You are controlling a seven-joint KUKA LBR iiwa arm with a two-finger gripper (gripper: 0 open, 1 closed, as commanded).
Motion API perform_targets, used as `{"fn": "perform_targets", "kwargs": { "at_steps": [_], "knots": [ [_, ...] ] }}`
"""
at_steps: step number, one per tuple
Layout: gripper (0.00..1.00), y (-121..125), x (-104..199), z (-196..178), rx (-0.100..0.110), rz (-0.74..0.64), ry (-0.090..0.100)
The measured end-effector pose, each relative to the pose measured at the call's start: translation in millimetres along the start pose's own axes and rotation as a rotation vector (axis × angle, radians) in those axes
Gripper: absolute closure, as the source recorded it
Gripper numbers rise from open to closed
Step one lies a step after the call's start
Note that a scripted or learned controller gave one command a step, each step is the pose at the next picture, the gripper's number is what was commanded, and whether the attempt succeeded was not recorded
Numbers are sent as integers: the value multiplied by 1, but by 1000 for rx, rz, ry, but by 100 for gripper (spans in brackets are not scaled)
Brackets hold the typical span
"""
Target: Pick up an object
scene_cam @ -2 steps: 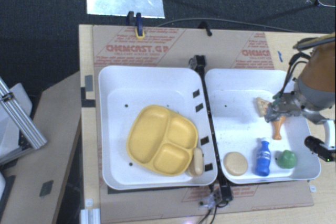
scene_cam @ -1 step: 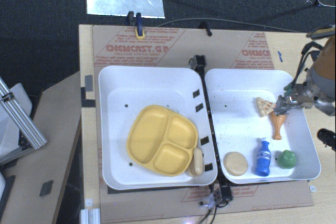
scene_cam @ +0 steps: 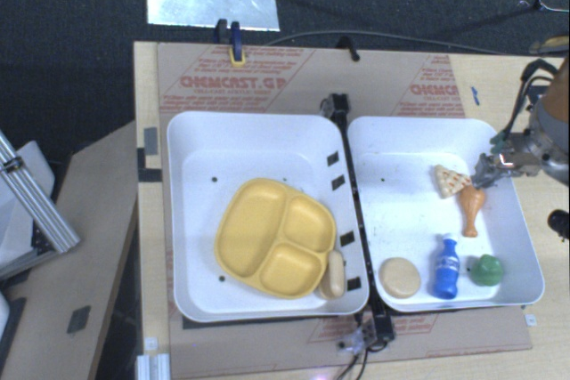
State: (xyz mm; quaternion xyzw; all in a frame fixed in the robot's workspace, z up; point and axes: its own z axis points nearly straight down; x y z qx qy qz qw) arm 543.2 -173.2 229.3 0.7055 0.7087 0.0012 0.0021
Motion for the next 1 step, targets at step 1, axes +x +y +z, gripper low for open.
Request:
{"fn": "perform_targets", "kwargs": {
  "at_steps": [1],
  "knots": [
    [100,8,48,9,2,-4,3]
  ]
}}
